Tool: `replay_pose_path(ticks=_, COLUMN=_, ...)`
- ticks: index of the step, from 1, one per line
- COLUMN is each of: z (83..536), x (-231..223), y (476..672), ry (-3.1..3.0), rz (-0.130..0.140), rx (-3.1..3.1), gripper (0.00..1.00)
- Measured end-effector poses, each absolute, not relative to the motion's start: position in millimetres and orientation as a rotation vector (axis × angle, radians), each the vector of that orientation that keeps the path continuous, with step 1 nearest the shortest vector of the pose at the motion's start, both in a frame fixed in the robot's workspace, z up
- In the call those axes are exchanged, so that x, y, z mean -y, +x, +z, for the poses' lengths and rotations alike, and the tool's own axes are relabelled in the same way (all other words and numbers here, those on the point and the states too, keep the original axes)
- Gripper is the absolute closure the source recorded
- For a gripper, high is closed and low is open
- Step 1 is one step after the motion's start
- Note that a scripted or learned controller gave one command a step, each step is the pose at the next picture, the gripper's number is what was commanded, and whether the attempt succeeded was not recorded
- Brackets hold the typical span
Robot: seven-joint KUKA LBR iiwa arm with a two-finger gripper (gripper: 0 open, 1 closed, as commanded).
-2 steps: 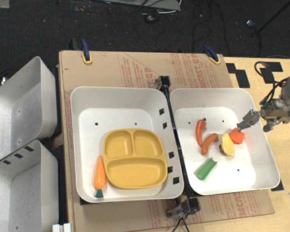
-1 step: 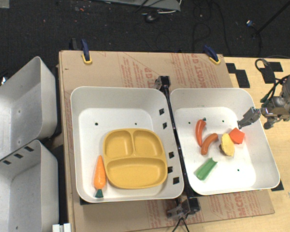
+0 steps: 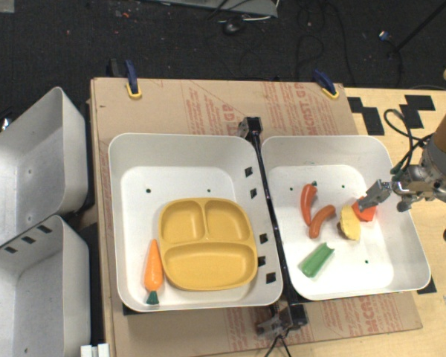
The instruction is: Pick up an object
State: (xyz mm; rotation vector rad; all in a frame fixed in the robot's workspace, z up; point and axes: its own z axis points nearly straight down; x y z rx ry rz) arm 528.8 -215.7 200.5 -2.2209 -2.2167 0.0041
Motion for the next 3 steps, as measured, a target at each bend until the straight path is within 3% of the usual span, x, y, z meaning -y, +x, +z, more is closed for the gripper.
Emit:
replay_pose_path(ticks=2, z=97, x=215, y=525.9, ry=-2.222, rz=-0.010, rx=2.221, gripper=0.00)
replay_pose_path(ticks=3, z=109, x=215, y=528.0, ry=-2.226, rz=-0.015, rx=2.228, gripper=1.00)
